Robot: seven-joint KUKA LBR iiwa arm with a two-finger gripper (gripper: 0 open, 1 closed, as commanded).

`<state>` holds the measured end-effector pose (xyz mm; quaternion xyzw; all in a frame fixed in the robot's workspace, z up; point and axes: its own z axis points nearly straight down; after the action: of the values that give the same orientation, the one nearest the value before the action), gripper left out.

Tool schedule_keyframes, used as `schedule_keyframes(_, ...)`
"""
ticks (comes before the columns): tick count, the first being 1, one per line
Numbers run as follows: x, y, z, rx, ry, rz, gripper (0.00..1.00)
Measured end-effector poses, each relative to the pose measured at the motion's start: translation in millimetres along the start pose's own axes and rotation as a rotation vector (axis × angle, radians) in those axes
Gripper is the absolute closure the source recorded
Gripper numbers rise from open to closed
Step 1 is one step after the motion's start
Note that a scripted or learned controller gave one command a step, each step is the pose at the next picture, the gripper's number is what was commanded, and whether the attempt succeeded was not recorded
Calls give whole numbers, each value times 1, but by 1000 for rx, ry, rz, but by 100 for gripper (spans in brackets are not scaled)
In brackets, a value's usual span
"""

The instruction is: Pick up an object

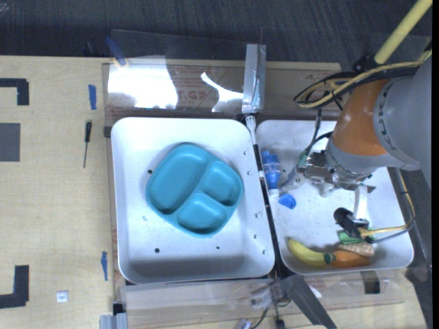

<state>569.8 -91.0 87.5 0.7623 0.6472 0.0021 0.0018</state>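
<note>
In the right bin (384, 204), the gripper (319, 175) hangs over the upper middle, below the orange-banded wrist. A blue plastic bottle (270, 168) lies against the bin's left wall, just left of the gripper. A small blue cap (286, 201) sits below the bottle. A yellow banana (306, 252) lies along the front edge, with an orange carrot (351, 256) to its right and a small green piece (348, 238) just above the carrot. Nothing shows between the gripper and the bin floor.
The left bin (130, 238) holds a blue divided plate (195, 188) in its middle. A clear divider (253, 81) stands behind the bins. A wall between the two bins runs close to the bottle.
</note>
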Motion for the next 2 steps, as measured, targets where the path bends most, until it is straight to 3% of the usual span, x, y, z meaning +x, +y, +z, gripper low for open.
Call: schedule_keyframes(2,-21,-46,-1,-2,0,-386,0)
